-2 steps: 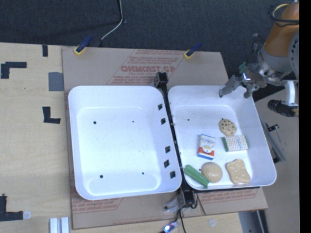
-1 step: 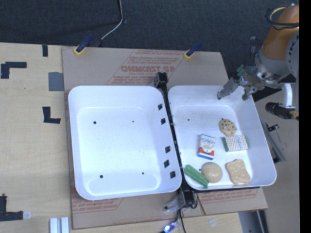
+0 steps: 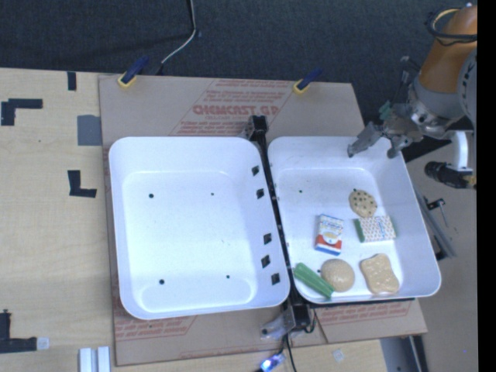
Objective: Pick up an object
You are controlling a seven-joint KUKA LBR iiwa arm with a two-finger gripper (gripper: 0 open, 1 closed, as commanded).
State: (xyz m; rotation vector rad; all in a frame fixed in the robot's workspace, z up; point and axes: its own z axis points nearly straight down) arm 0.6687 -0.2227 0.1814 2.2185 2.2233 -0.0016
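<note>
- I'm seeing the gripper (image 3: 373, 146) hovering over the right bin's (image 3: 418, 231) far edge, jaws spread, grasping nothing.
- Cookie (image 3: 362, 202), small box (image 3: 329, 234), green item (image 3: 313, 280) are lying in it.

Arm (image 3: 453, 45) cut off at right edge; carton (image 3: 329, 234) print illegible.

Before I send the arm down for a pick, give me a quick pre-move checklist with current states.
1. Gripper open: ok, fingers spread, nothing between them.
2. Gripper over a target: not ok, it hangs at the right bin's far rim.
3. Targets in that bin: ok, cookie, small carton, green piece among them.
4. Cookie free of neighbours: ok.
5. Green piece graspable: cannot tell, it lies against the near rim.
</note>
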